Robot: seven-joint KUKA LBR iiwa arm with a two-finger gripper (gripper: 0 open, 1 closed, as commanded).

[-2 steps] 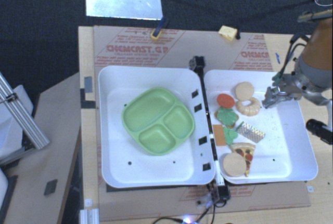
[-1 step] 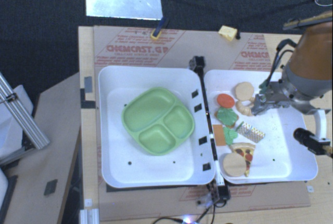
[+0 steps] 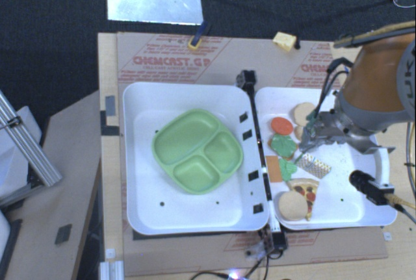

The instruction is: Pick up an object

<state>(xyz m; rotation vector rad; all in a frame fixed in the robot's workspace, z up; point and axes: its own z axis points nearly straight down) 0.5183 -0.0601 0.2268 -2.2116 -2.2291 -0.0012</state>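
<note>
I am working over the right bin (image 3: 364,212), with my gripper (image 3: 305,142) lowered among the toy food pieces. Its state cannot be determined from this view.

Progress: no object is seen lifted; every piece is lying on the bin floor, so the pick is judged not yet done.

Candidate objects:
- A green leafy piece (image 3: 283,145) is lying just beside my gripper.
- An orange-red disc (image 3: 281,125) and a tan round piece (image 3: 303,112) are lying behind it.
- A silver grater-like piece (image 3: 316,165) is lying on the near side.
- A pizza slice (image 3: 305,193) and a bun (image 3: 292,206) are lying toward the front wall.

Obstructions: the pieces are crowding each other near the divider. The left bin (image 3: 143,207) is holding a green compartment tray (image 3: 197,151), well apart.
</note>
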